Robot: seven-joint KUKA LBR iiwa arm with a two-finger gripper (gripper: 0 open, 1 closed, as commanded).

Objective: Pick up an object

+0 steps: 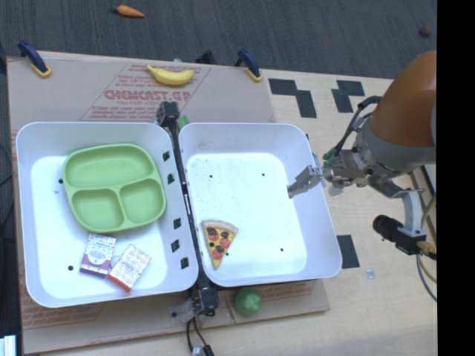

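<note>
A toy pizza slice (217,242) lies in the right bin (315,221), near its front left corner. In the left bin (30,221) rests a green divided plate (113,185), and two small snack packets (99,254) (130,265) lie in front of it. My gripper (303,182) hangs over the right rim of the right bin, well to the right of the pizza slice and apart from it. Nothing shows in its grasp. The arm's grey wrist and orange band fill the space behind it at the right.
A toy banana (171,73) lies on the cardboard behind the bins. A green ball (248,300) sits just in front of the right bin. An orange carrot (130,10) is on the floor. Blue clamps (249,63) hold the board's back edge.
</note>
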